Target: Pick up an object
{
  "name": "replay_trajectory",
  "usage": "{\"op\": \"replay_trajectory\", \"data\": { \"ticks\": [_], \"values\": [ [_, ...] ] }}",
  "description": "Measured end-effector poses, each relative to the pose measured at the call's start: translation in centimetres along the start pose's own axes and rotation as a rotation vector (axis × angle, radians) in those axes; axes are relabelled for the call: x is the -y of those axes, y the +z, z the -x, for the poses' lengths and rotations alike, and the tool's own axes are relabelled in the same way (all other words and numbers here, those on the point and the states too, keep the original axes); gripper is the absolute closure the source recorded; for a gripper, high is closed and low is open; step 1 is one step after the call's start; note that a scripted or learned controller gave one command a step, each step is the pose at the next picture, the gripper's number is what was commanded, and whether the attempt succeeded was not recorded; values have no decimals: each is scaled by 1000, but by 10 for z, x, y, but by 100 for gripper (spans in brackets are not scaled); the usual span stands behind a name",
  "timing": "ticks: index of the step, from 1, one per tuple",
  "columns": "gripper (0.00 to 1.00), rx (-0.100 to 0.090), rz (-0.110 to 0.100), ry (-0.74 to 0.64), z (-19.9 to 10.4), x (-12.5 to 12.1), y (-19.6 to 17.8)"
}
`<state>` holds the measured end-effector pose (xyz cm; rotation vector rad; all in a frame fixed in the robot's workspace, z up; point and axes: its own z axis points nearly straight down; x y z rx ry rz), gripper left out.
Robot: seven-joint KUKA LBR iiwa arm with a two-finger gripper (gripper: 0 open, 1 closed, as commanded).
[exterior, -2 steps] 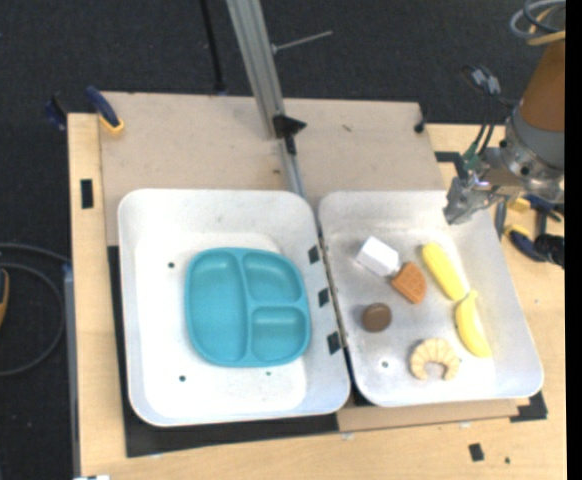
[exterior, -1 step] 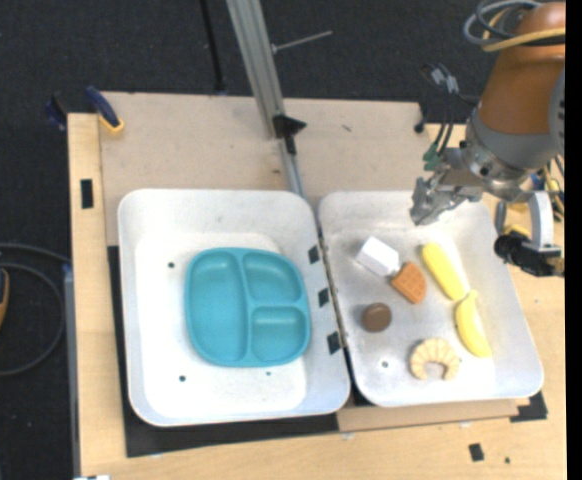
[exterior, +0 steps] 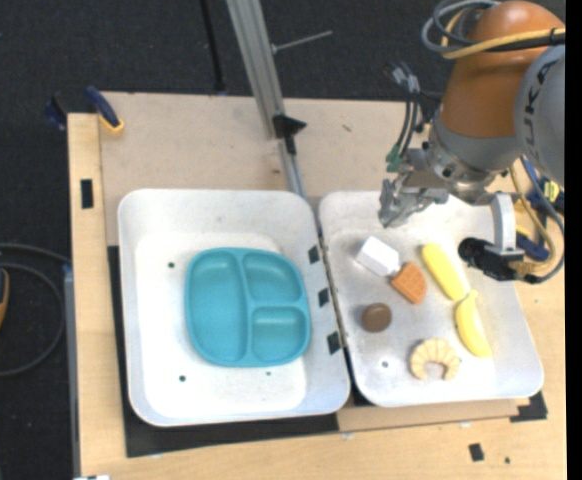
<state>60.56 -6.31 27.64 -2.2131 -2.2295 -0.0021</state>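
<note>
In the camera view we are hovering the pincer (exterior: pixel 399 211), nothing visibly in it and its state impossible to tell, over the right bin (exterior: pixel 501 368) just above the white block (exterior: pixel 378 256), so next we judge a descent onto it.

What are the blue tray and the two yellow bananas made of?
The blue tray looks like smooth matte plastic: one even colour, rounded moulded compartments. The two bananas are probably plastic toys, since they look uniformly yellow and a little glossy, though real fruit can't be ruled out.
</note>
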Motion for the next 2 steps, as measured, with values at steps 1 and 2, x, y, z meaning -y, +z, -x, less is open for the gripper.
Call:
{"op": "replay_trajectory", "data": {
  "ticks": [1, 2],
  "values": [
    [100, 1, -1, 1, -47, 8, 19],
    [100, 0, -1, -1, -108, 17, 28]
  ]
}}
